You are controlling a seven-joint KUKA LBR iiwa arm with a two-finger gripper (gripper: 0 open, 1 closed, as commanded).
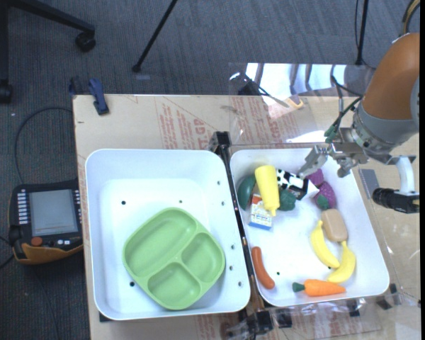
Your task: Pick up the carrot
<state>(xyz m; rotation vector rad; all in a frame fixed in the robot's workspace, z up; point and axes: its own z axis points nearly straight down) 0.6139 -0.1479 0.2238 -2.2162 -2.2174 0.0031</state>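
- The small orange plastic carrot with a green leafy end (pixel 320 287) is lying at the lower right of the frame, on the floor of the right-hand shallow white bin (pixel 372 222), close to that bin's lower wall.
- Its long axis is running roughly left to right across the picture, green end pointing left, tapered orange tip pointing right.
- The grey metal pincer (pixel 329 159) is hanging over the upper edge of the same bin, well apart from the carrot, which is sitting almost straight down the frame from it (a long run along the bin, little sideways shift).
- I cannot tell how far the pincer is open, and nothing is showing in its grip.
- The curved yellow plastic banana (pixel 333 253) is lying just above the carrot, its lower end nearly touching the carrot's tip, so room on that side is looking tight.
- The red-orange sausage-shaped toy (pixel 262 268) is lying to the left, apart from the green end; bare bin floor is separating them.
- Judging from this, closing across the short axis seems the cleaner approach, though the near wall is leaving little margin below.
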